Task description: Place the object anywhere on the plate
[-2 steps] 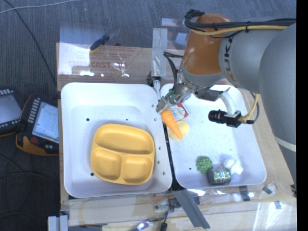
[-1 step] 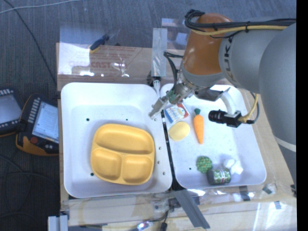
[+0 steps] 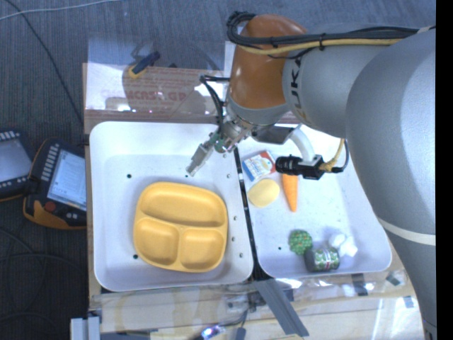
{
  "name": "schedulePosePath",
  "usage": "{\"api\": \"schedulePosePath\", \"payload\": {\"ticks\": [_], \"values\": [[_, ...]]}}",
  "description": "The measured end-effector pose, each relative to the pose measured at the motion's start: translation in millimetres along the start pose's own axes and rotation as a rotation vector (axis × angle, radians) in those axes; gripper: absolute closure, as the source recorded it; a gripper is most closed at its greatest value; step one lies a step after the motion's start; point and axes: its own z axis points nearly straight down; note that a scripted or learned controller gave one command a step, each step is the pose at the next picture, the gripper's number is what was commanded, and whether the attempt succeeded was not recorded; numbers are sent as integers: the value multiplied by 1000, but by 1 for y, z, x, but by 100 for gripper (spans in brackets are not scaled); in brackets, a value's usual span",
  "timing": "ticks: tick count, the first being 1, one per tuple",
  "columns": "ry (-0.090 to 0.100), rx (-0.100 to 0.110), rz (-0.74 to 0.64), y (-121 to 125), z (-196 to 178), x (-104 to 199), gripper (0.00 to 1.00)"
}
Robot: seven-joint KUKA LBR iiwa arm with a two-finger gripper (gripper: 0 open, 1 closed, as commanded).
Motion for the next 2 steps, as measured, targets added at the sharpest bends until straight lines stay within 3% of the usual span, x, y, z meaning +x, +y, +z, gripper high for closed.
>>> {"api": "schedulePosePath", "payload": {"ticks": [1, 2], "values": [[-2, 0, -170, 51, -34, 54, 0], [-2, 1, -197, 107, 25, 86, 0]]}}
